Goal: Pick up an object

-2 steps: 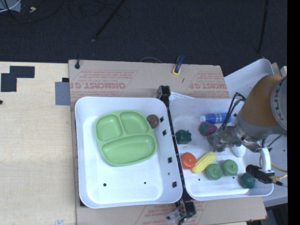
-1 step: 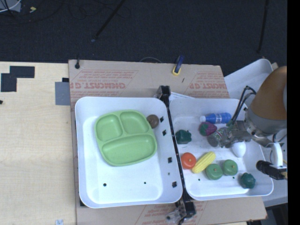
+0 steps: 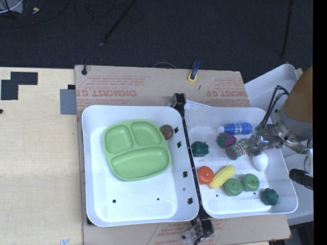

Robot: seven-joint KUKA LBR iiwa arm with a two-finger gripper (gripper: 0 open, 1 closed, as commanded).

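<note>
Camera view: your arm (image 3: 299,103) comes in from 3 o'clock and the pincer (image 3: 261,141) sits low inside the right bin (image 3: 286,200), toward its 3 o'clock side. You cannot tell its state here; the tip is too small and cluttered. Nothing looks lifted, so as I judge it the pick is not yet done: you're at the reach-in stage, with grasp and lift left.

Likely targets sit right at the pincer: a white egg (image 3: 260,162) just at its 6 o'clock, a dark can (image 3: 236,150) at its 9 o'clock beside a purple-and-green vegetable (image 3: 226,140), and a blue bottle (image 3: 236,128) at 10 o'clock. Further down the bin you have a tomato (image 3: 205,174), corn (image 3: 222,176), two green round pieces (image 3: 241,184) and a dark green piece (image 3: 269,196) at 5 o'clock. Another dark green piece (image 3: 199,148) lies near the divider.

The left bin (image 3: 97,198) holds a green divided plate (image 3: 137,149) and a small brown ball (image 3: 166,131).

Writing: red print on the cardboard (image 3: 127,88) under the bins, upside down from here, partly readable, not enough to spell out. The bottle label is unreadable.
</note>
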